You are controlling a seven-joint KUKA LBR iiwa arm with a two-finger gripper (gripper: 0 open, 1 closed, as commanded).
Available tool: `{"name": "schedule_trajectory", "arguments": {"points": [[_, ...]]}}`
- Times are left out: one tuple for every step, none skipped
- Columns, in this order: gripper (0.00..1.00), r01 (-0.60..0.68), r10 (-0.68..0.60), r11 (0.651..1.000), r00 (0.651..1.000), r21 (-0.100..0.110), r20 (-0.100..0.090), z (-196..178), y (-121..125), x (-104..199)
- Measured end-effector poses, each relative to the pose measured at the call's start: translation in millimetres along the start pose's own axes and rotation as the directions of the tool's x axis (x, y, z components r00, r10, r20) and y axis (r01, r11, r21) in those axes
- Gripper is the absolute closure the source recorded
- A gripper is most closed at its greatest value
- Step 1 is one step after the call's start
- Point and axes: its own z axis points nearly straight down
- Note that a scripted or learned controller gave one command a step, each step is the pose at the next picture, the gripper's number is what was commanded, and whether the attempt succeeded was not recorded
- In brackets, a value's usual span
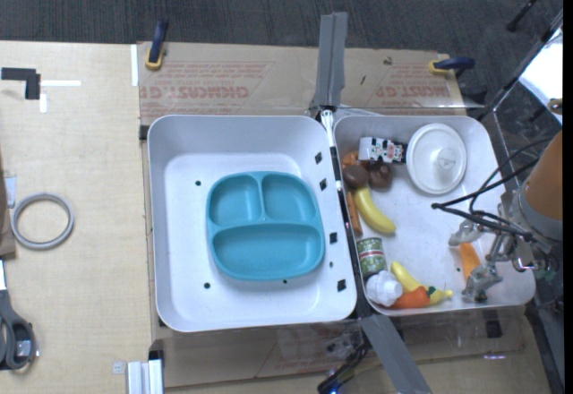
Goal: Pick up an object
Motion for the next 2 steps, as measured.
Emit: {"name": "schedule_trajectory", "arguments": {"points": [[0.00,0.098,-0.098,0.995,0.995,0.000,0.000,0,24,1],[0.00,0.282,-0.282,0.959,0.959,0.001,0.004,-1,17,-63]]}}
